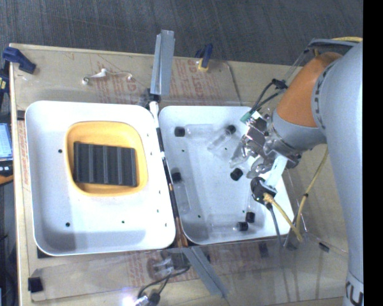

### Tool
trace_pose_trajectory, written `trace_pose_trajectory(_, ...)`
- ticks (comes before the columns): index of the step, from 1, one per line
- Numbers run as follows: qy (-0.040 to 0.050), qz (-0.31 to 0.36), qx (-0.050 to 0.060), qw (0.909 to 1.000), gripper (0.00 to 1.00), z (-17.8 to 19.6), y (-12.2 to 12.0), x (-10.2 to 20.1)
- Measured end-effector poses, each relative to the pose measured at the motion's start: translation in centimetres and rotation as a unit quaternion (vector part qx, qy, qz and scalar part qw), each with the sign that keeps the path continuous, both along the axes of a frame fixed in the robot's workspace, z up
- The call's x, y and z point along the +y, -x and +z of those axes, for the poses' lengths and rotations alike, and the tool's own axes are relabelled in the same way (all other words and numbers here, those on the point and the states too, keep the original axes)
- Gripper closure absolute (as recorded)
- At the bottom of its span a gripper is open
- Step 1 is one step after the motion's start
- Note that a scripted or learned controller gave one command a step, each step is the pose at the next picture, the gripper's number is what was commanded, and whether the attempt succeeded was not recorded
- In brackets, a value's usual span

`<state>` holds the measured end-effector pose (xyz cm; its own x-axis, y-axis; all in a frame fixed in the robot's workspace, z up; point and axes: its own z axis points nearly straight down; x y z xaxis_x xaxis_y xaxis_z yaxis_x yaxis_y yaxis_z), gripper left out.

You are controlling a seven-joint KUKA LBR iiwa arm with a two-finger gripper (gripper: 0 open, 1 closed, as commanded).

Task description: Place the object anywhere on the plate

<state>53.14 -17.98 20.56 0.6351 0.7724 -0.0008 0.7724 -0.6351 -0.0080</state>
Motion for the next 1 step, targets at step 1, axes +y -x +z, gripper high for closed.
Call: trace_pose_trajectory(1,0.0008,0.089,-0.002,0.996,1.0,7.0,-2.36,4.06)
